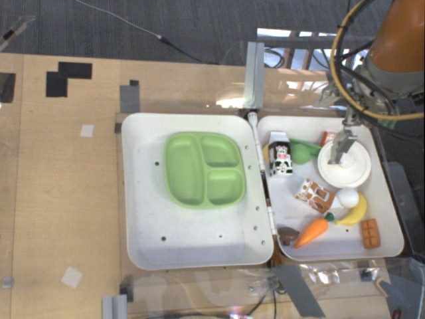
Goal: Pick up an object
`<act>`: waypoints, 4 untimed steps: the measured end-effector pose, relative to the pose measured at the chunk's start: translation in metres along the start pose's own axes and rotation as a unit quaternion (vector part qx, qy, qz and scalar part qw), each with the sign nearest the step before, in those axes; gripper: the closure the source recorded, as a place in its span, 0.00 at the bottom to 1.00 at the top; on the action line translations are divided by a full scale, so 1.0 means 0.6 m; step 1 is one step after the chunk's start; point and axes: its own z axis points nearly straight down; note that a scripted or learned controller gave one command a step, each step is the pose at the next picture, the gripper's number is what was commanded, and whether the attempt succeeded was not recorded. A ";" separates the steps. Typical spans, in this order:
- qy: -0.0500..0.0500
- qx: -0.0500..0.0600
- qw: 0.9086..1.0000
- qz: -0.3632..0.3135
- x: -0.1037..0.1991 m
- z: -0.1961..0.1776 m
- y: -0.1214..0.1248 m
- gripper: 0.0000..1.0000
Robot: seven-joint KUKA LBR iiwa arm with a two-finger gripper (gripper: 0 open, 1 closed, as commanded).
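Observation:
In the right bin [392, 244] lie a cow-patterned milk carton [281, 157], a green toy [305, 151], a white bowl [345, 168], a small red item [327, 138], a brown patterned packet [313, 195], a white egg [347, 197], a banana [356, 212], a carrot [311, 232], a brown waffle piece [370, 233] and a dark brown lump [287, 233]. My gripper [341, 150] hangs over the bowl's upper part, reaching down from the orange-banded wrist [398, 28] at the top right. Nothing is visibly held in it.
A green divided plate [202, 169] sits in the left bin [143, 244]. A metal divider post [254, 78] stands behind the wall between the bins. Cables [348, 52] loop around the wrist. Bare wooden bench [60, 198] stretches to the left.

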 end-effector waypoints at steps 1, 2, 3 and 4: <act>0.005 -0.001 0.997 -0.082 0.115 0.212 -0.057 0.00; -0.004 0.002 0.993 -0.116 0.027 0.273 -0.117 0.00; 0.000 -0.001 0.999 -0.034 0.106 0.284 -0.027 0.00; 0.001 -0.001 0.997 0.072 0.119 0.285 0.057 0.00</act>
